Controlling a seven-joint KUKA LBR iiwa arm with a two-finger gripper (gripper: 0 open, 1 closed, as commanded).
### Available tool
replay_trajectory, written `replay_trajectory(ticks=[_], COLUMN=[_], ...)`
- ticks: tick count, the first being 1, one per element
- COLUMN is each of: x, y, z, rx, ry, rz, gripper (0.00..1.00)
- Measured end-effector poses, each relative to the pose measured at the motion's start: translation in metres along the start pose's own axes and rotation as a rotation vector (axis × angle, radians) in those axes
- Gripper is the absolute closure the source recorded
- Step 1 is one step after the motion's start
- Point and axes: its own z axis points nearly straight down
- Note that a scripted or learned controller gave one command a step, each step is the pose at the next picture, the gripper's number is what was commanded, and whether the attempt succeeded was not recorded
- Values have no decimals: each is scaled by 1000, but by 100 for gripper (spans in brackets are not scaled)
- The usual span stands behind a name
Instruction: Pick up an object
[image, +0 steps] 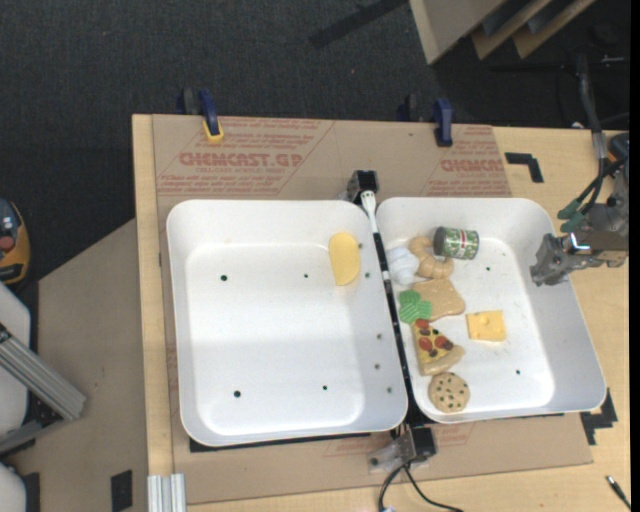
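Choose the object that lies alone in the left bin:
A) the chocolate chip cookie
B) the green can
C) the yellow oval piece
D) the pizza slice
C: the yellow oval piece lies by itself near the right wall of the left bin, while the cookie, the green can and the pizza slice all lie in the right bin.

The bench (100, 300) bears a brown board (300, 150) printed with red lettering. On the board sit two white bins, touching side by side: the left bin (270, 340) and the right bin (530, 340). Two blue clamps (208, 110) grip the board's far edge.
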Motion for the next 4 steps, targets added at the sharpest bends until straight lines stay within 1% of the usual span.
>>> replay_trajectory(ticks=[1,2,3,4], x=[-10,-10,71,-8], y=[2,2,0,1], z=[-13,-44,45,-142], rx=[-7,-9,7,-26], ry=[1,2,7,-3], rz=[-12,-15,-22,-8], gripper=[100,100,100,100])
